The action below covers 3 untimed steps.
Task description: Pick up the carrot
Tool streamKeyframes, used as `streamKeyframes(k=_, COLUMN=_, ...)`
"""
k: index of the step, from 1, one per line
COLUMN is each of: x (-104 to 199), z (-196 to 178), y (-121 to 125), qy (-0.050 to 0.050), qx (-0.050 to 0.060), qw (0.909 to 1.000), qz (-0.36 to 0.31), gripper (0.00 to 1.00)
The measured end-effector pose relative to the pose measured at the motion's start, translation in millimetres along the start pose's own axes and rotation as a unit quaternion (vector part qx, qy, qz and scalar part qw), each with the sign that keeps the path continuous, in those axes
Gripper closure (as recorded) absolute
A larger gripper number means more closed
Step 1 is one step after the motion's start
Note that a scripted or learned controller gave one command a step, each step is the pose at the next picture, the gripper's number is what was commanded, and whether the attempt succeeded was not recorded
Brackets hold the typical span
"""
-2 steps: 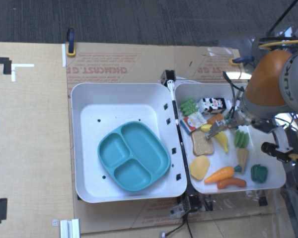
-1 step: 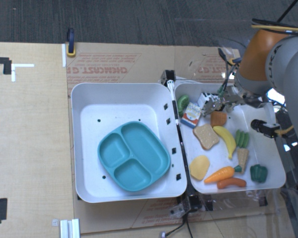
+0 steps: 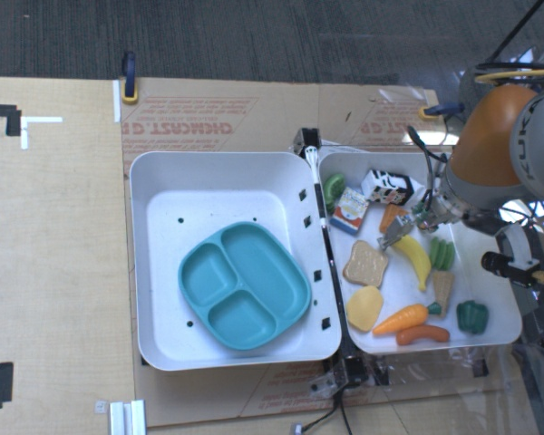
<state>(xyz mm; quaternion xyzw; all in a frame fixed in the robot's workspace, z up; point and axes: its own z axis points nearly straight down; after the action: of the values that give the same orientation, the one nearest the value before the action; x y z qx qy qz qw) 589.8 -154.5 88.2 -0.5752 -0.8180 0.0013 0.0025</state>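
The carrot (image 3: 401,318) lies near the front edge of the right bin (image 3: 502,337), its orange body running roughly left to right with the thick end toward the right, tilted slightly upward that way. A reddish sausage-like piece (image 3: 422,335) sits just in front of it, touching or nearly so, and a pale yellow chip-shaped piece (image 3: 364,307) lies at its narrow end. The gripper (image 3: 401,228) hovers farther back in the same bin, above the banana (image 3: 415,257) and beside the slice of bread (image 3: 366,264). From the gripper, the carrot lies toward the front of the bin, with the banana between them. Whether the gripper is spread or closed I cannot tell; nothing is visibly held. The arm (image 3: 494,148) reaches in from the right, orange band high, wrist angled down and leftward. The left bin (image 3: 154,175) holds a teal divided plate (image 3: 244,285).
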Motion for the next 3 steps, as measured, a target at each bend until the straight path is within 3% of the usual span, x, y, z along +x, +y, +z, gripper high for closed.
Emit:
streamKeyframes(k=1, x=-11.5, z=-1.2, y=54.5, qy=-0.002, qx=-0.001, qw=0.9973, qz=0.073, gripper=0.00)
streamKeyframes(k=2, x=27.5, z=0.2, y=-4.3, qy=0.000, qx=0.000, qw=0.9997, qz=-0.023, gripper=0.00)
streamKeyframes(k=3, x=9.2, z=0.0, y=34.7, qy=-0.002, qx=-0.001, qw=0.9971, qz=0.076, gripper=0.00)
